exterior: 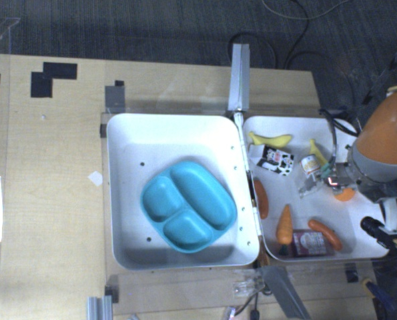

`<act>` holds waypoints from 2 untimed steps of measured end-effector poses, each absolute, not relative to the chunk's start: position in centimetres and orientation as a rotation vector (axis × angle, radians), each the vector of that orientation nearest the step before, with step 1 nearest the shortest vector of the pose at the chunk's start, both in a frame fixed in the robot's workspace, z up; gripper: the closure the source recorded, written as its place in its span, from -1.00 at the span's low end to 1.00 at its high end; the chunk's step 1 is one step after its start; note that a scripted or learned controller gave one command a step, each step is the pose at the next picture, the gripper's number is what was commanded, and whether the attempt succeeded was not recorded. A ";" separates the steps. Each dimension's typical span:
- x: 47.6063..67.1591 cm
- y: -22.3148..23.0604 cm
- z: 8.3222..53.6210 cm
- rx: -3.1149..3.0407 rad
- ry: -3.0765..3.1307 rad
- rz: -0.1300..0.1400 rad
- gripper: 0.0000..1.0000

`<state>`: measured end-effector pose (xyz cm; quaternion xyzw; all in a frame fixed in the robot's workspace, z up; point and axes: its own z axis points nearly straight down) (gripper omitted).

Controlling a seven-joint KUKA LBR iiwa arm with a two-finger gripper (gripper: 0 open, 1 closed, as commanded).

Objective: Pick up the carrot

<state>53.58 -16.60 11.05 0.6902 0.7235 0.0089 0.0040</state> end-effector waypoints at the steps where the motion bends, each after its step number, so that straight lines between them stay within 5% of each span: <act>1: 49.2 -20.3 8.9 2.229 2.203 0.015 -1.00; 2: 57.3 -18.0 8.9 2.243 2.185 0.012 -1.00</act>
